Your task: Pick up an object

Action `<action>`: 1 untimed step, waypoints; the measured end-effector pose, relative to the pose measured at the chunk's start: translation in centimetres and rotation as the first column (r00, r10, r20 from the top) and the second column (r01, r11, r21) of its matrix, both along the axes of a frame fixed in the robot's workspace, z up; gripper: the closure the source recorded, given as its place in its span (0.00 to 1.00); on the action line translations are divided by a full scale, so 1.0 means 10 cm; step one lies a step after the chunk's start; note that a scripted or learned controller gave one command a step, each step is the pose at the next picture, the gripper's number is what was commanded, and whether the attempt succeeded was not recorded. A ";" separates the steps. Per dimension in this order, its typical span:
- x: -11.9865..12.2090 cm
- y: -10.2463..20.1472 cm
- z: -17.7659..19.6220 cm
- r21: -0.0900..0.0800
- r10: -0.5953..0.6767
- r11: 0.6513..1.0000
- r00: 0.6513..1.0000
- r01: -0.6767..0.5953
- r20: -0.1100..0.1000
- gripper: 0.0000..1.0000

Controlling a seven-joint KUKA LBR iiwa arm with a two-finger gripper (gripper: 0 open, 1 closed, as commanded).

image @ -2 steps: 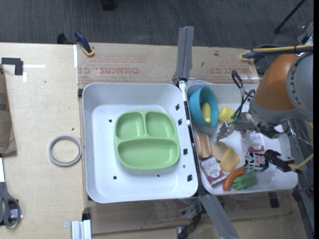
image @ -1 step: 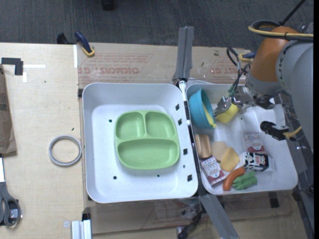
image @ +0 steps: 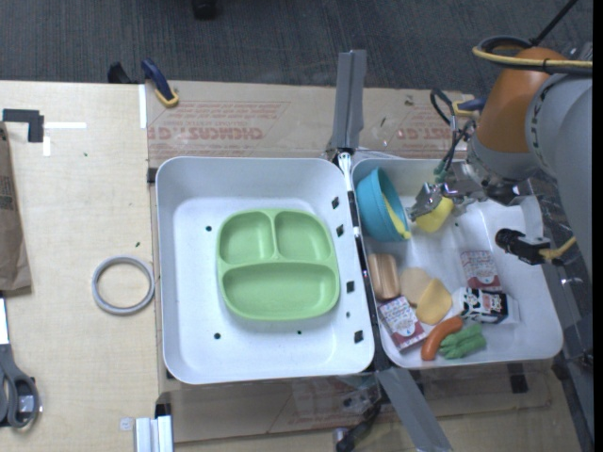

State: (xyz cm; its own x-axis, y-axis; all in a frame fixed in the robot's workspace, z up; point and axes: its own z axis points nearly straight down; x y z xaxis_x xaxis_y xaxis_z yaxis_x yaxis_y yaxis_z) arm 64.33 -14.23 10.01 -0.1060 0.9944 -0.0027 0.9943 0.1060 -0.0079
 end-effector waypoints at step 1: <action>-0.17 0.60 0.92 0.002 -0.023 1.000 1.000 0.023 0.008 1.00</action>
